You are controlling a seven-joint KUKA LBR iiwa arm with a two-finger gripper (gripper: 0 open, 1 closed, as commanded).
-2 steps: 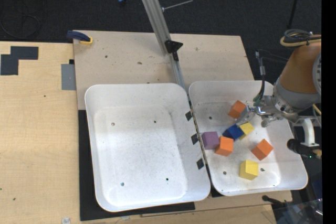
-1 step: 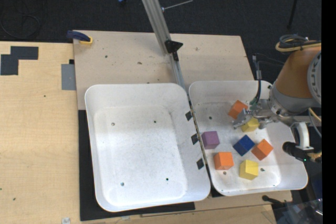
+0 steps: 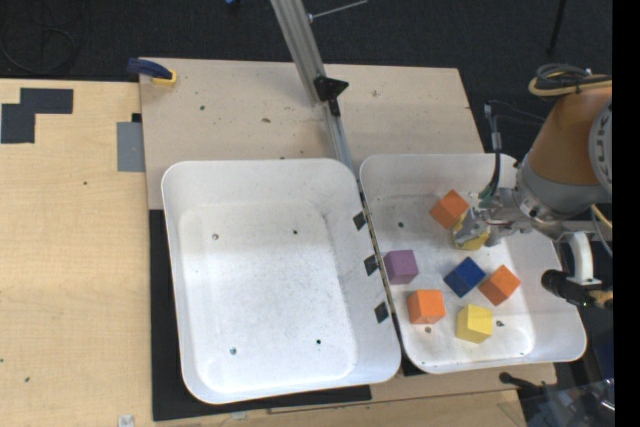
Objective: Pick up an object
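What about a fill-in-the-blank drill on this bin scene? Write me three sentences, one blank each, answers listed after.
1. All the blocks lie in the ___ bin of the camera view.
2. The block nearest the divider between the bins is the ___ one.
3. The gripper is low over a yellow object, just beside an ___ block at the far end of the cluster.

Missing words: right; purple; orange

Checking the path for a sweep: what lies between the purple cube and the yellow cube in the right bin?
In the camera view, an orange cube lies between the purple cube and the yellow cube, a little below the straight line joining them.
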